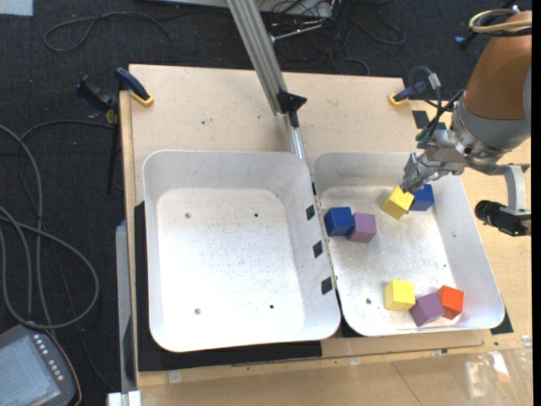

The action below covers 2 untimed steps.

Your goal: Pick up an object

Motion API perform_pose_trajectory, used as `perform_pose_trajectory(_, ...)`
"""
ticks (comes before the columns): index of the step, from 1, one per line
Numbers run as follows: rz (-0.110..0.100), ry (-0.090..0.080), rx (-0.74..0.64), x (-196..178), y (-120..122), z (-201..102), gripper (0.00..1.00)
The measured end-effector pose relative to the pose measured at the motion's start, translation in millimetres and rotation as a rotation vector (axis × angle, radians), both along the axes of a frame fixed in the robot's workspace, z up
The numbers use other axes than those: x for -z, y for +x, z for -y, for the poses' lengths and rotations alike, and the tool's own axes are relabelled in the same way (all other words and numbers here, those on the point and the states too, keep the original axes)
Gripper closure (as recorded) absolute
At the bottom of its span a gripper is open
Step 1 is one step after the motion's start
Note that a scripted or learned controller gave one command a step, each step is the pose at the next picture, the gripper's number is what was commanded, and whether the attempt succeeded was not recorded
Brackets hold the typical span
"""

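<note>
Right bin [473, 252], contents: yellow cube [397, 202], tilted, at the gripper [414, 184] near the bin's far wall; whether the fingers grip it cannot be told. Blue cube [422, 196] touching behind. Risk: a corner-only hold lets the tilted cube slip out on lifting.

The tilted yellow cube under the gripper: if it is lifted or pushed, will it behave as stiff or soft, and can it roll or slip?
The yellow cube keeps sharp edges and flat faces, so it is probably stiff. With flat faces it should slide or tip over rather than roll. It sits tilted below the gripper and close to a blue cube, so a grasp may twist it or nudge that neighbour.
</note>
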State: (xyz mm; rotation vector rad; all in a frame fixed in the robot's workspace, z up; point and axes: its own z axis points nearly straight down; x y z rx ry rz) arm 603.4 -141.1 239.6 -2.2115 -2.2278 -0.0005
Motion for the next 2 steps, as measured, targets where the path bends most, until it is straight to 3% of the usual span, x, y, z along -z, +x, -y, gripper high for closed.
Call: perform_pose_trajectory(2,0.000,0.000,0.000,2.2,-14.4,-99.8,1.00)
